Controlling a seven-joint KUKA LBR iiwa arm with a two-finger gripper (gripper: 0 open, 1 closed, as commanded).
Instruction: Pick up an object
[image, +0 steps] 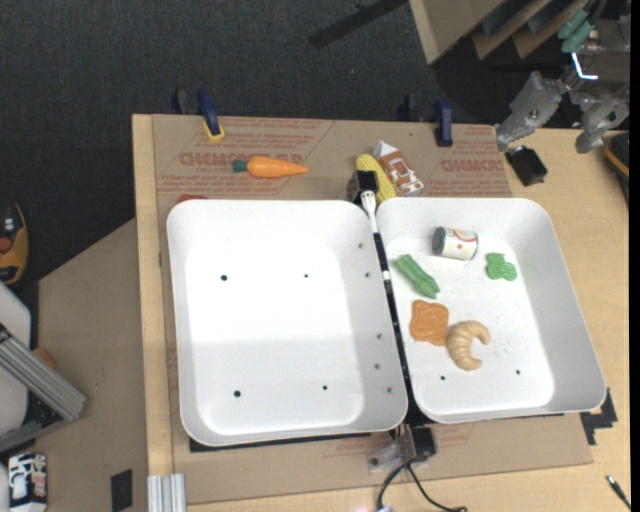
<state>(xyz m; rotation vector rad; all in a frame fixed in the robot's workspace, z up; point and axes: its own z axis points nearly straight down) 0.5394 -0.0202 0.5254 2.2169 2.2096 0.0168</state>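
Nearest the front edge of the right bin (560, 300), a croissant (468, 343) is lying with its curve opening toward the bin's right side. An orange piece (429, 322) is touching it on the left. A little farther back, a green pod (416, 275) is lying near the bin's left wall, its long axis running from back-left to front-right. Toward the back edge, a small green piece (501, 266) and a white can (455, 243) on its side are sitting apart from each other. The left bin (200, 330) is sitting beside it, walls touching.

Beyond the bins, on the bench's back edge, a carrot (271, 167) and a banana (371, 176) with a small carton (397, 172) are resting on the cardboard.

At the far right corner the gripper (568, 95) is hanging well clear of the right bin; whether it is spread or closed I cannot tell. Everything pickable is lying forward and left of it, the can and small green piece being nearest, so the next move is probably a reach forward-left and down.
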